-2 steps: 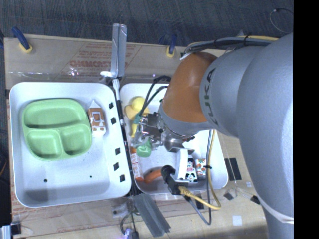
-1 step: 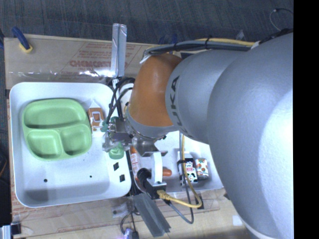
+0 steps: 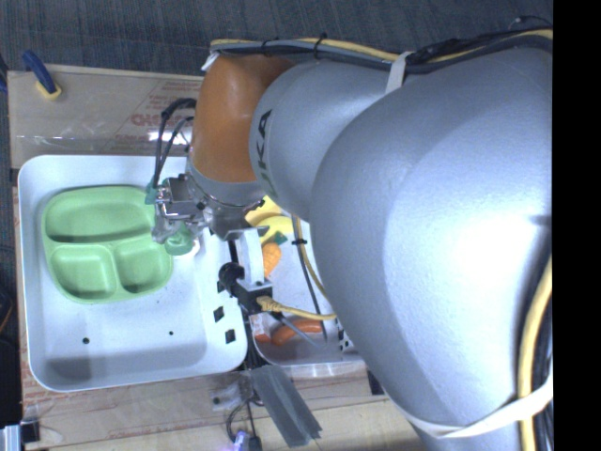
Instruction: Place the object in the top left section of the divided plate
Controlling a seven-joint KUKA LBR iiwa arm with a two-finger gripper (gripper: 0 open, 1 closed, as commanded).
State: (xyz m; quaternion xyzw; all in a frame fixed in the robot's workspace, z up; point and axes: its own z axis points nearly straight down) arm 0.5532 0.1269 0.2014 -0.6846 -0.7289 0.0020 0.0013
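Overhead view of the placing task, at a stage that is being judged as unfinished. The claw [image 3: 175,220] is being carried at the end of the grey and orange arm [image 3: 394,205] and is being positioned over the left bin [image 3: 113,355], right at the edge of the green plate [image 3: 99,242], which is lying just to the left of the claw. Whether the claw is apart, together or clamped on anything cannot be told, as it is being masked by the wrist and cables. A small pale green piece [image 3: 178,243] is being seen directly below the claw, touching or just off the plate's rim; it is being taken, as a judgement only, for the object of the task, and whether it is being gripped cannot be told. The three sections of the plate, one large and two small, are being shown bare, so no placement is being counted as made. A yellow piece [image 3: 268,222] and orange pieces [image 3: 273,257] are lying to the right of the claw in the right bin [image 3: 300,363]. What is being left to do: carrying the object leftward over the named section and releasing it there.
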